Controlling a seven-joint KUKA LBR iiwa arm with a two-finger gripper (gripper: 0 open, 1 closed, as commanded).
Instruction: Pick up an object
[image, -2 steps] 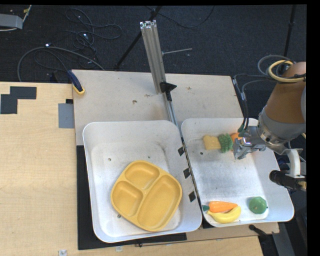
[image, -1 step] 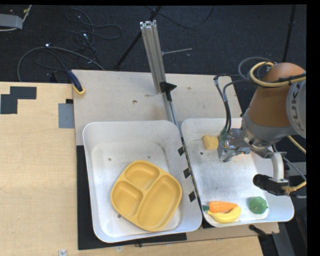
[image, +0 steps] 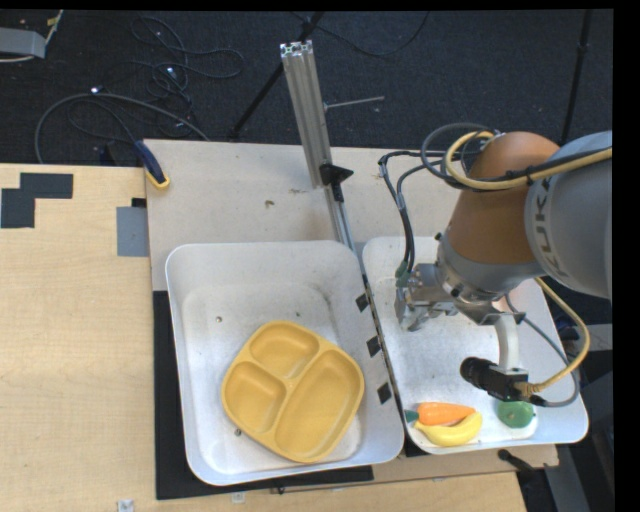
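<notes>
From the one camera above, we take the yellow plate (image: 293, 390) as our mark. It is a smooth, hard-looking plastic dish with rounded corners. Raised ridges split it into three wells: two small ones on its far-left side and one long one on its near-right side. It lies flat in the near half of the left bin (image: 215, 290), a shallow white tray with rounded corners and a scuffed, faintly speckled floor.

Just right of the plate, across the two rims, sits the right bin (image: 440, 365), of the same white make. Three small toy-like pieces lie in its near end, level with the plate's near edge:
- an orange carrot (image: 445, 413), tapered and glossy
- a curved yellow banana (image: 452, 432), touching the carrot on its near side
- a rounded green piece (image: 515, 413), further right, whose kind we cannot make out

The arm (image: 500, 210), smooth grey with a rounded orange band, hangs over the right bin, up and to the right of the plate. Its metal jaws are low over that bin's far-left floor, well apart from the three pieces. We cannot tell whether the jaws are apart or together, and we see nothing between them.

Behind the plate, a ribbed aluminium post (image: 310, 110) rises at a slant. To the plate's left the worktop (image: 70, 350) is pale wood grain.
</notes>
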